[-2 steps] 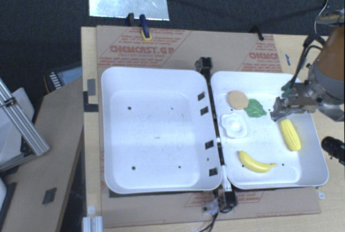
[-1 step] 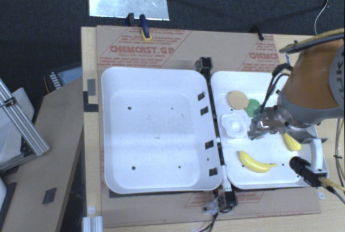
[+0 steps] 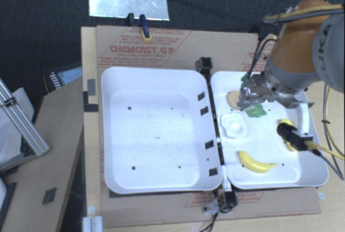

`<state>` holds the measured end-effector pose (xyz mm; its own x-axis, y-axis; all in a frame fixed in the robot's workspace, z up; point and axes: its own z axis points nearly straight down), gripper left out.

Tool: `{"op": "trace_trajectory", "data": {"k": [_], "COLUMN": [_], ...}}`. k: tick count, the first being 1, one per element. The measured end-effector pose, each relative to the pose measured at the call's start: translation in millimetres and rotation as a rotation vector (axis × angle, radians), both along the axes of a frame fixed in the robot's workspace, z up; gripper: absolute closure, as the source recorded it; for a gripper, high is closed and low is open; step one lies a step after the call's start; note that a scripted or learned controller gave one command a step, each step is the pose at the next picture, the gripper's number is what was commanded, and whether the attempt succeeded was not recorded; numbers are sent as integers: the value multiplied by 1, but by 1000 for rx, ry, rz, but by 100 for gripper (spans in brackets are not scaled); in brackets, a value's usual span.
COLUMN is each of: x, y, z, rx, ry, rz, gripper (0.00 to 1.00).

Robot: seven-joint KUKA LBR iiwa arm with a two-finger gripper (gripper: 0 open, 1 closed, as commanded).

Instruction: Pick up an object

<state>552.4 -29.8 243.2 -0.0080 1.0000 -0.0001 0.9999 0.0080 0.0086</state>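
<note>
My gripper [image 3: 248,99] is low in the right bin [image 3: 310,171], near its back left part. Directly under and in front of it lies a small green object [image 3: 257,111], partly covered by the gripper. To the gripper's left a tan round piece [image 3: 232,99] peeks out. Nearer the front lie a white fried-egg shape [image 3: 234,125] and a yellow banana [image 3: 256,162].
The left bin [image 3: 116,171] sits beside the right one, with a black hinged divider [image 3: 211,117] between them. Both rest on a cardboard sheet [image 3: 145,45]. The arm's orange and grey body [image 3: 302,47] hangs over the right bin's back edge.
</note>
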Motion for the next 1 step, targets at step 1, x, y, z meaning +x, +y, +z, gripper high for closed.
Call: {"op": "trace_trajectory", "data": {"k": [1], "x": [-27], "y": [83], "z": [60], "rx": [5], "ry": [1], "rz": [6], "gripper": [100]}}
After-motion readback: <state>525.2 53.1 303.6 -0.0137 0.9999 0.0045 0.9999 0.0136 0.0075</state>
